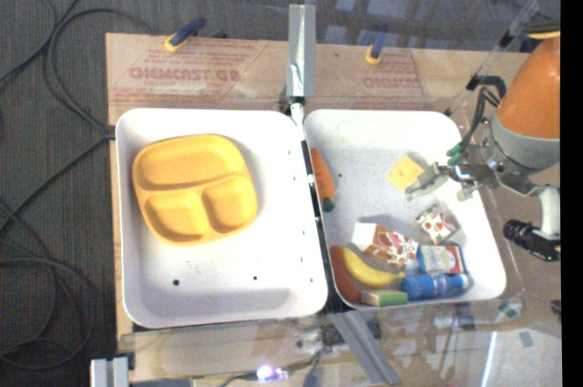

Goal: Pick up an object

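In the camera view the gripper [435,178] hung over the right bin [364,123], fingers spread and grasping nothing, poised beside the yellow block [405,172]. Other candidates, a banana [369,269] and cartons, crowded the bin's near side.

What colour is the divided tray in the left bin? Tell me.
Yellow-orange all over, plain, no pattern. The tray shows best in the camera view.

Arm [533,117]: bulbous orange band uppermost, smooth, glossy. Grey collar directly below orange band, ring-shaped. Below collar, cluttered wrist block in silver metal with dark fittings. Black cable looping beside orange band. Pincer [426,183] projecting from wrist block: thin pale metallic fingers. White and black fitting beneath collar.
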You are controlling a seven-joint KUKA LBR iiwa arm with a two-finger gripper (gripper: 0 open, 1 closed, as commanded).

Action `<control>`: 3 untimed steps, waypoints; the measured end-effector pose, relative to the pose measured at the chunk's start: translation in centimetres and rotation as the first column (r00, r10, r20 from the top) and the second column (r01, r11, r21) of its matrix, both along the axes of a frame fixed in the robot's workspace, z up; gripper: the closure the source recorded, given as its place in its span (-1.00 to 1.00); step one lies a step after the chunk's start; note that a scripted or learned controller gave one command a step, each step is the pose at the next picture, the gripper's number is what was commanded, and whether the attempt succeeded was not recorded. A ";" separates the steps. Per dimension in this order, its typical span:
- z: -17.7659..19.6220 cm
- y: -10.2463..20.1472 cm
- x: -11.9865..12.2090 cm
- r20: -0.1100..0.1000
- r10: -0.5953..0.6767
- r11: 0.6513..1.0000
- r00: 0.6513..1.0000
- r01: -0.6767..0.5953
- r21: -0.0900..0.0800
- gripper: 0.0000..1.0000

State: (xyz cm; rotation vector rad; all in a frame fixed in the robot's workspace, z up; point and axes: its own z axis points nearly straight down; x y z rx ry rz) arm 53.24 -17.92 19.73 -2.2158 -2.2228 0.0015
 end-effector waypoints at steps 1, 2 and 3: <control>-8.9 -3.6 -1.2 0.002 -0.001 1.000 1.000 0.001 0.003 -1.00; -8.1 -3.5 -1.3 0.000 0.000 1.000 1.000 0.000 0.003 1.00; 2.3 1.8 -0.5 0.001 -0.062 0.998 0.998 0.062 -0.003 1.00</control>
